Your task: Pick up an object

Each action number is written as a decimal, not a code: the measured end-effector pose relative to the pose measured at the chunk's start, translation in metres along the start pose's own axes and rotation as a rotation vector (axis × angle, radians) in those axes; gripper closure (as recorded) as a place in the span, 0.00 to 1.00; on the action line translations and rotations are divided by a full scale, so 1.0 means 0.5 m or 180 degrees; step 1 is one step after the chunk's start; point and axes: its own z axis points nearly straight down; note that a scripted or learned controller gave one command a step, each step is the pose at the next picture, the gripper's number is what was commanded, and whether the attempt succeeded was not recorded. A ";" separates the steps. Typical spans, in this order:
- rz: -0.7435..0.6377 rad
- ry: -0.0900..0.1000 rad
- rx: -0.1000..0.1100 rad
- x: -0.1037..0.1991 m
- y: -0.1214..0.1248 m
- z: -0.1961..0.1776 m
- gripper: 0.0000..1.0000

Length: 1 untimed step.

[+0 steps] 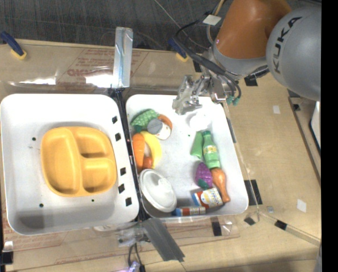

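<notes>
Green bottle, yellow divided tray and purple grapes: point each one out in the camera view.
green bottle (207,149), camera view, on the middle of its body in the right bin.
yellow divided tray (78,159), camera view, on the ridge between its compartments, left bin.
purple grapes (203,174), camera view, on the cluster's centre.

Robotics lab, not a kitchen. KUKA arm (294,44) with exposed cabling reaches over a plywood desk (271,152). Two white bins (10,152) sit side by side, taped and clamped down, blue clamps (13,44) at the back edge. Black tape markers on the desk surface. Contents are test props: plastic toy food (149,135), a small green bottle (206,149), a yellow divided tray (78,158). Dark carpet floor (72,4) behind.
</notes>
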 end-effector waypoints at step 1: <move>-0.0008 -0.0011 0.0004 -0.003 0.001 -0.023 1.00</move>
